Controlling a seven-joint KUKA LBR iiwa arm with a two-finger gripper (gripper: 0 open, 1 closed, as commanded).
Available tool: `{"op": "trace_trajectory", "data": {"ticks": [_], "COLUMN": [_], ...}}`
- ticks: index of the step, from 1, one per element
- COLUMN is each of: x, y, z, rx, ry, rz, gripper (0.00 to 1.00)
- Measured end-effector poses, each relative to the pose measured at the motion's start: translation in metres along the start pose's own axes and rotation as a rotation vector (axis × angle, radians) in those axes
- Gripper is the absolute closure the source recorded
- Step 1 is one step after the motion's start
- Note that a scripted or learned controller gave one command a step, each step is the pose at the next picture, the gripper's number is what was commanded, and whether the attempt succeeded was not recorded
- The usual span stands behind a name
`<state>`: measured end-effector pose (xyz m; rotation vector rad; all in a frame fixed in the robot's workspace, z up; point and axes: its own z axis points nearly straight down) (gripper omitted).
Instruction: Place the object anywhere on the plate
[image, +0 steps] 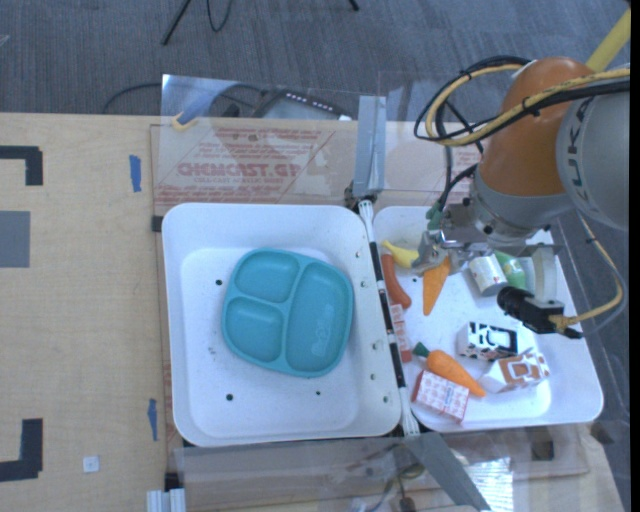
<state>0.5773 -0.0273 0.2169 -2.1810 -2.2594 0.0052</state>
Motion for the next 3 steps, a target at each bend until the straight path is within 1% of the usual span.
{"op": "trace_trajectory", "data": {"ticks": [1,2,3], "x": [0.072,0.132,0.132], "y": [-0.004,0.006,0.006], "z": [-0.009,-0.056,-0.056], "rx": [-0.003,-0.001,-0.001], "ry": [0.001,0.0,0.0], "rz": [0.189,0.268,0.268], "gripper": [1.0,1.0,0.0]}}
